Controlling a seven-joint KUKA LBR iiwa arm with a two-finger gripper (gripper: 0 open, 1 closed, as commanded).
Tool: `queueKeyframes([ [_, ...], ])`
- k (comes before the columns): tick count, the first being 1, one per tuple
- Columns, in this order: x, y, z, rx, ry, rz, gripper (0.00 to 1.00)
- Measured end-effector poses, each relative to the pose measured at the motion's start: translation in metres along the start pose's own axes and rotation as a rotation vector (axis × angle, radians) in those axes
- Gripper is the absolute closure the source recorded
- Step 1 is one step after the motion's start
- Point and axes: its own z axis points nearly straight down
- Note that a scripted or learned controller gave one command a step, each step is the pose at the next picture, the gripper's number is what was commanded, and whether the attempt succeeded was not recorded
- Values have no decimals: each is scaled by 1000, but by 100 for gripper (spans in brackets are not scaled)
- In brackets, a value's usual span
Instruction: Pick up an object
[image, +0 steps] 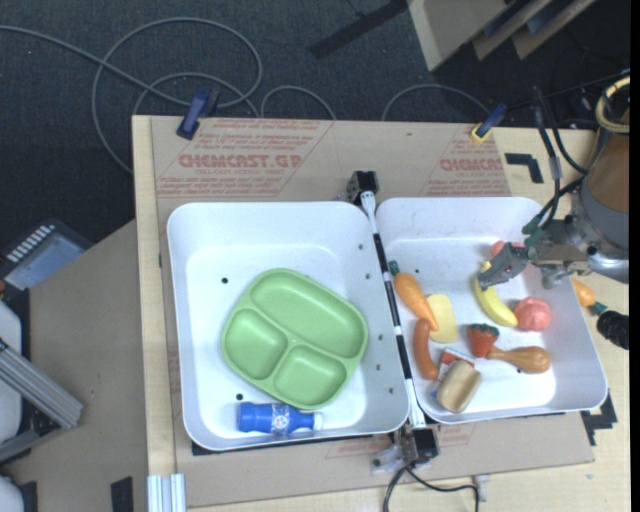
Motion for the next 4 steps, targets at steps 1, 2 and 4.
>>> queueKeyframes([
  [1,-81,3,130,2,-1,2,0],
  [2,-56,-7,179,2,1,0,0],
  [4,-4,41,168,-3,-1,0,100],
])
